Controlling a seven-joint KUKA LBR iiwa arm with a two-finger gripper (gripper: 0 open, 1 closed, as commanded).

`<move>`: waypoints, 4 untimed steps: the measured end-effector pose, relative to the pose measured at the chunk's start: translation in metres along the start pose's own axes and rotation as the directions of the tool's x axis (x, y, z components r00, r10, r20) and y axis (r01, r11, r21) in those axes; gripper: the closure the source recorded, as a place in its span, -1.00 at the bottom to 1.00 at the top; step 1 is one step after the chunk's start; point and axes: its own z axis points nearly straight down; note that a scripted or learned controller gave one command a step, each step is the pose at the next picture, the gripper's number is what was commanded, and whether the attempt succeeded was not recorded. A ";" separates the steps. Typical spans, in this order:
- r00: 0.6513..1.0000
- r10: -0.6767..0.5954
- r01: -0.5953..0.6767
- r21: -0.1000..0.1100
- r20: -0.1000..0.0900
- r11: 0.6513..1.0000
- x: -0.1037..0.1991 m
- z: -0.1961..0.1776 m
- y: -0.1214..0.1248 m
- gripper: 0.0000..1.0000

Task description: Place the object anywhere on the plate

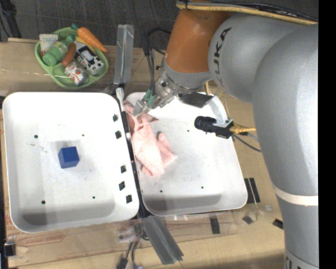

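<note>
A crumpled pink cloth (150, 145) lies along the left side of the right bin (213, 167), against the wall it shares with the other bin. My gripper (144, 105) is at the cloth's far end, low in the bin's back left corner, and touches or nearly touches the cloth's top edge. A small blue cube (69, 157) rests on the floor of the left bin (28, 122), left of its middle and far from the gripper.
A green bowl (71, 60) holding toy vegetables and small packets stands on the bench behind the left bin. The arm's orange band and grey body cover the back right of the scene. A black cable plug (213, 125) hangs over the right bin.
</note>
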 end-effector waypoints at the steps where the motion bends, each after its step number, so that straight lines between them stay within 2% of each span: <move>1: 0.920 -0.393 0.393 0.000 0.001 0.920 0.042 -0.005 0.017 1.00; 2: 0.695 -0.719 0.719 0.001 0.001 0.695 0.081 0.000 0.029 1.00; 3: 0.510 -0.860 0.860 0.001 0.000 0.510 0.131 -0.002 0.045 1.00; 4: 0.507 -0.862 0.862 0.002 0.002 0.507 0.182 -0.006 0.044 1.00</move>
